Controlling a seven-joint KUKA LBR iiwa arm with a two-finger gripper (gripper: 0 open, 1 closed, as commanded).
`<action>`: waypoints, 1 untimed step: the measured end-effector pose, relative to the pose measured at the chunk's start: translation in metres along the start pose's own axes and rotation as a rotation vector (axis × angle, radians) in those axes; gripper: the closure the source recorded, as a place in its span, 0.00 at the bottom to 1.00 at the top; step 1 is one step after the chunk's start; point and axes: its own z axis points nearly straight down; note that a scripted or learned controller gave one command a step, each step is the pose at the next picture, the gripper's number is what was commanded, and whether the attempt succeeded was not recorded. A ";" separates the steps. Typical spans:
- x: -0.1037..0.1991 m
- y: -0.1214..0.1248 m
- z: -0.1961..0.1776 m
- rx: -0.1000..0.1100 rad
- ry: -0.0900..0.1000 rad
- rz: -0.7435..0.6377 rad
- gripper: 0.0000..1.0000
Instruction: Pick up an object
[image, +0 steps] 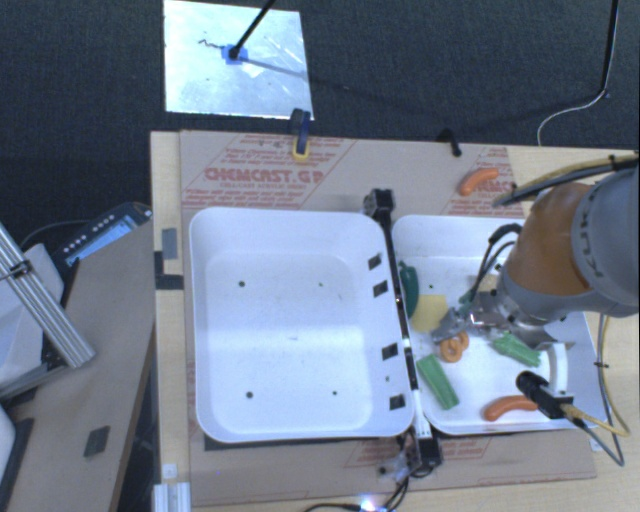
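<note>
Left bin (290, 232): white and shallow, with four small dark dots on its floor.

Right bin (450, 235): white, holds six loose pieces.
- dark green piece (408, 281), close against the left wall
- yellow piece (430, 312), just nearer the camera than the dark green one
- orange ring (453, 347), mid-floor, just beside the yellow piece
- green block (437, 381), tilted, near the left wall toward the near edge
- light green block (516, 349), to the right of the ring
- orange sausage-shaped piece (510, 407), along the near wall

Gripper (460, 325): low inside the right bin, between the yellow piece and the orange ring — the ring is the closest candidate. Contact with either piece cannot be told. Whether the gripper is spread or pressed together also cannot be told, nor whether it grips anything.

Arm (570, 250): grey with an orange band, enters from the right and covers the right bin's right wall and part of its floor.

Surroundings: both bins sit on a brown board (260, 175) with red print. Black clips (381, 290) run along the seam between the bins. A second orange piece (479, 181) lies on the board beyond the right bin — outside it. A yellow clamp (300, 148) sits at the board's far edge. A shiny sheet (235, 60) lies on the dark floor beyond.
</note>
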 end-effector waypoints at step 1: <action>0.001 0.005 -0.012 -0.011 -0.001 -0.005 1.00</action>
